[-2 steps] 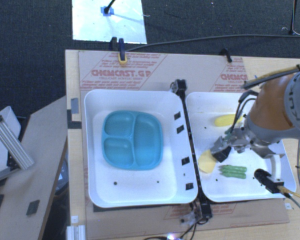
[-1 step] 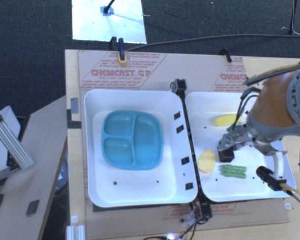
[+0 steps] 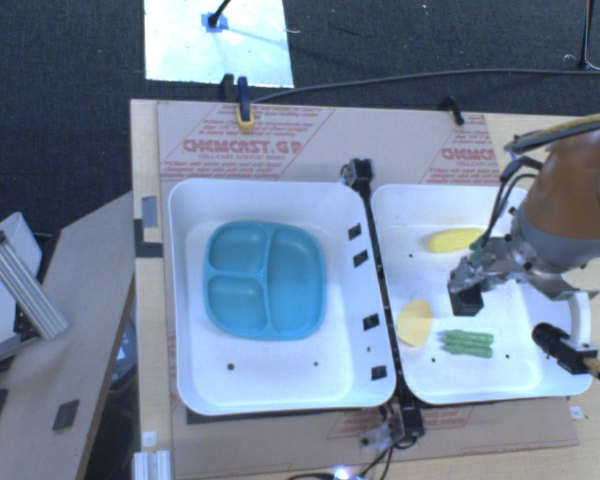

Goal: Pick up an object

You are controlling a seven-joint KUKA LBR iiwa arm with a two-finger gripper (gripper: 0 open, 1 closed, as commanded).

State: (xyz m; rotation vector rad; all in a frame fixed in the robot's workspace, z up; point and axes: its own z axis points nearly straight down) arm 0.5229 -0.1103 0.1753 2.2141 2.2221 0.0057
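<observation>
The gripper [image 3: 466,298] hovers in the approach step; green beans [image 3: 466,342] lie just below its jaws (whether spread or pressed together, impossible to tell). Next likely calls for descending squarely over them.

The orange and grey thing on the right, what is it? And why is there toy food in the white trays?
That is a robot arm, seen by a camera looking down from above. At its end is a dark gripper, like a hand with two fingers, hanging over the right bin. In that bin lie a yellow banana-like piece, a pale yellow slice and some green beans. The left bin holds a blue divided plate. The robot is meant to pick up one thing. I see nothing between its fingers, and I cannot tell whether they are open.
</observation>
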